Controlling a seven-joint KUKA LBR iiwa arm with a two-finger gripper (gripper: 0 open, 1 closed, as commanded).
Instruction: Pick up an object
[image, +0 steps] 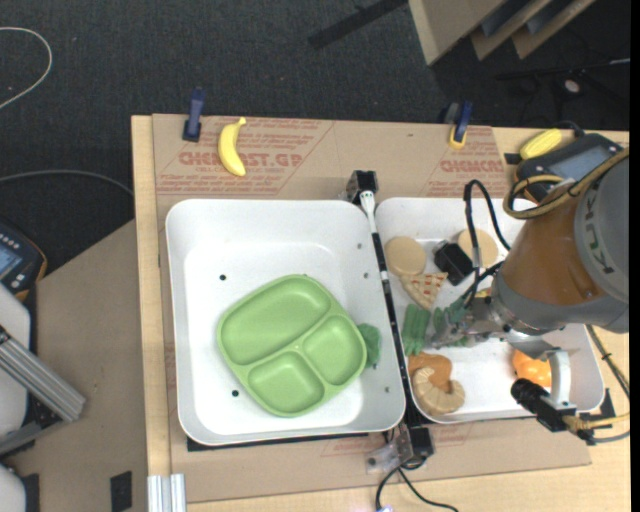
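From the fixed camera above, the counter (300, 140) is a pale board with red lettering, bearing two shallow white bins side by side and touching along their inner walls. The left white bin (190, 300) has bare floor along its top and left edges, while a green three-compartment plastic tray (290, 345) lies tilted in its lower middle, its long axis running from lower left to upper right; a small green leafy piece (371, 342) sits just beside the tray's right edge, near the bin wall. The right white bin (420, 212) is crowded: a tan rounded piece (405, 255) near its upper left, a beige wedge with a lattice pattern (424, 290) just below it, a green leafy bunch (425, 322) in the middle, a brown and cream round piece (437, 385) at the lower left, and an orange lump (531, 368) at the lower right. The grey arm with its orange band (560, 260) covers the bin's right half, hiding the floor beneath. The end effector (470, 325) sits low over the green bunch, but its shape is hard to make out, so I cannot tell whether it grips anything. A yellow toy banana (233, 147) lies on the counter above the left bin, pointing up and down.
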